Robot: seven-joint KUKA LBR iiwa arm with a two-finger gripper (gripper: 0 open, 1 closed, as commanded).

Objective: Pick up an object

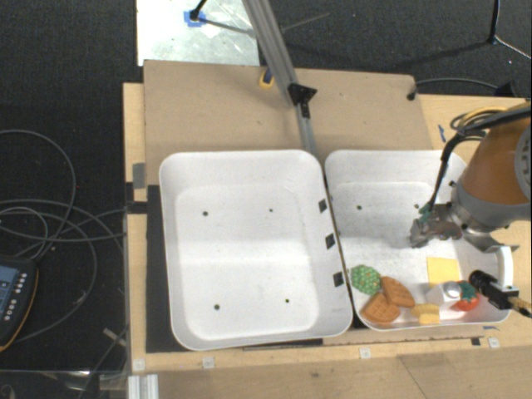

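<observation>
Two white bins [249,165], right one holding green [365,278], orange [397,292], yellow pieces [443,268], jaws [426,231] state unclear

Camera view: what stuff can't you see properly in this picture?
- Gripper: too small and blurred in the camera view to tell if it is open or shut.
- Arm: cut off by the right edge.
- Red and grey thing in the right bin: too small to name, partly behind a black part of the arm.
- Device: cut off by the left edge.
</observation>
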